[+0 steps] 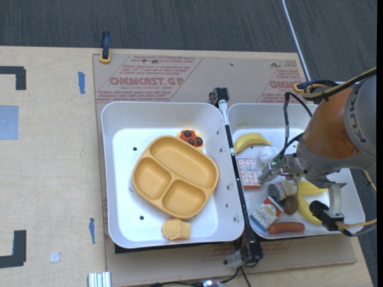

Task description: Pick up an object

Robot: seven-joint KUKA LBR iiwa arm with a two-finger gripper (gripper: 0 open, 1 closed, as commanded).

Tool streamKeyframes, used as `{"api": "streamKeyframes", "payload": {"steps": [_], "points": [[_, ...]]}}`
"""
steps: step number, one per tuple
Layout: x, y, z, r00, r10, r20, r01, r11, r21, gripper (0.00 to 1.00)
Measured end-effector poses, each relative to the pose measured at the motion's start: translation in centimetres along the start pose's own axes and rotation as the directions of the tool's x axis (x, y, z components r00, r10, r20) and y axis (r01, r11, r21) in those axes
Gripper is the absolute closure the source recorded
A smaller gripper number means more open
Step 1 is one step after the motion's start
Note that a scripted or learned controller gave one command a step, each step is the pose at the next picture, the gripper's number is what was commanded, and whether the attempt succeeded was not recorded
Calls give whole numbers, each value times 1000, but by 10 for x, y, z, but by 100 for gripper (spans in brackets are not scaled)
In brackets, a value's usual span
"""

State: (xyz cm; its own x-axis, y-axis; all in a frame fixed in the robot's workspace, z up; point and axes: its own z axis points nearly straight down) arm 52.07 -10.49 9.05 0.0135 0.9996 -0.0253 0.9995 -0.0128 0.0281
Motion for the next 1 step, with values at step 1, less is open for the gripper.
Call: {"api": "streamKeyframes", "payload": {"steps": [1], "points": [[9, -5, 3, 1000, -11, -21, 12, 1000, 18, 0]]}}
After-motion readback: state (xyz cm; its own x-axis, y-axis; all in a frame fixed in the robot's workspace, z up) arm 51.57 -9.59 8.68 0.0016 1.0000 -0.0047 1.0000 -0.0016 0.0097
